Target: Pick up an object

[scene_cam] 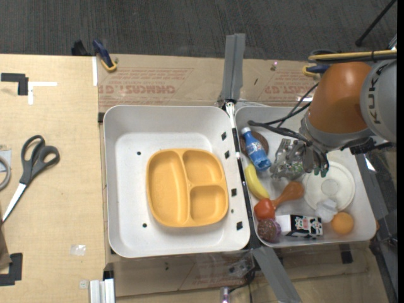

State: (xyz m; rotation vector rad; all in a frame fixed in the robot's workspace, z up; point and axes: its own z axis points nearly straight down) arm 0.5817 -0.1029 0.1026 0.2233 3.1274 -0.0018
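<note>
The gripper's (291, 160) jaws are a tangle of grey metal and dark cable against the right bin's (360, 233) white floor, and whether they are spread or closed, or hold anything, cannot be told from this angle. The gripper hangs low inside that bin, under the arm's glossy orange band (338, 100).

Taking the gripper as the landmark, the objects to pick lie crowded around it. Just to its left lies a small blue bottle (255, 150) with a white label, tilted, its upper end against a dark brownish round thing too hidden to name. Below the bottle curves a smooth yellow banana (255, 182). Directly beneath the gripper sits an orange-brown drumstick-shaped toy (289, 191), its thick end meeting a red, tomato-like ball (264, 208). Below that rests a dark purple, bumpy cluster like grapes (268, 230), and beside it a small black-and-white printed carton (305, 225). To the gripper's lower right lie round white dishes (334, 185), pale against the bin and hard to separate, and a matte orange fruit (342, 223).

Well to the gripper's left, the left bin (120, 169) holds a smooth yellow plastic plate (187, 187) with three compartments. Farther left, on the pale wooden bench (50, 232), lie black-handled scissors (28, 166).
</note>
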